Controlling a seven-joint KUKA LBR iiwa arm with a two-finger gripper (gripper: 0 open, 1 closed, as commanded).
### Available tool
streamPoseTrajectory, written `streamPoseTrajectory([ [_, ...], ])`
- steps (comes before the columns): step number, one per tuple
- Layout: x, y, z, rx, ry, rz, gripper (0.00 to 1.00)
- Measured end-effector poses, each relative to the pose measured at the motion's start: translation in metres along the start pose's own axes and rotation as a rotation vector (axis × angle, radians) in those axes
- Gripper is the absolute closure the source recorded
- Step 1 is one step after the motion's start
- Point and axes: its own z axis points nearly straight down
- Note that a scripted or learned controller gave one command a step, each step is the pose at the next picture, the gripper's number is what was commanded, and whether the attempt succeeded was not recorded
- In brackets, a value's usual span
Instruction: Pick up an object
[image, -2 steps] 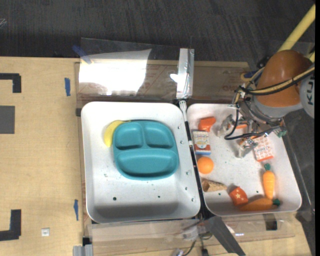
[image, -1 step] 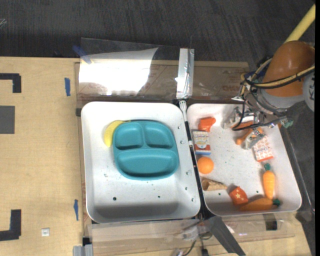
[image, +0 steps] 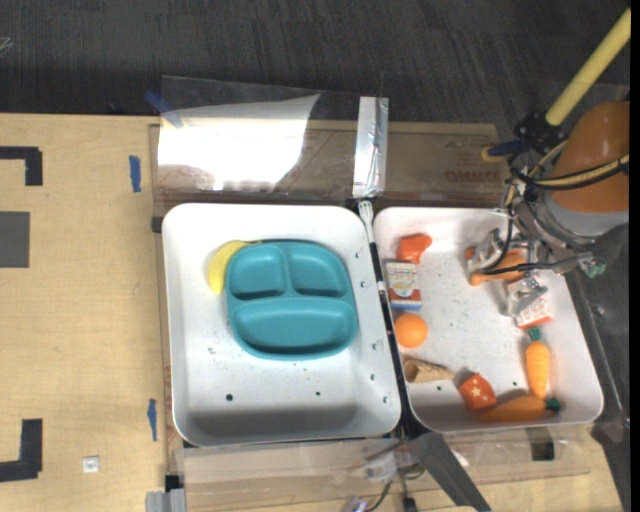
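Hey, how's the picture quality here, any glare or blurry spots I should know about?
In the camera view, strong glare washes out the clear plastic sheet behind the left bin; the teal divided plate is evenly lit and fairly sharp; the gripper over the right bin is cluttered with cables and soft, so its fingers are hard to make out.

The arm (image: 590, 170) shows at the bench's far right corner as a rounded grey body with a broad orange band (image: 597, 140) across it, the orange glossy and domed. Black cables (image: 560, 178) loop over the band and down the grey part, bunched where they cross, with a yellow one among them. A small blue fitting sits on the cables at the left. Below, the gripper (image: 505, 262) is a cluttered cluster of dark metal and pale grey parts, thin wires trailing around it; finer detail is too blurred to tell.
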Motion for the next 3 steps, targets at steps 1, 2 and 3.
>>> streamPoseTrajectory([
  [1,-0.028,0.032,0.0,-0.002,0.0,-0.014,0.0],
  [2,-0.032,0.031,-0.015,0.006,-0.015,-0.011,1.0],
  [3,-0.035,0.03,-0.028,0.011,-0.026,-0.009,1.0],
])
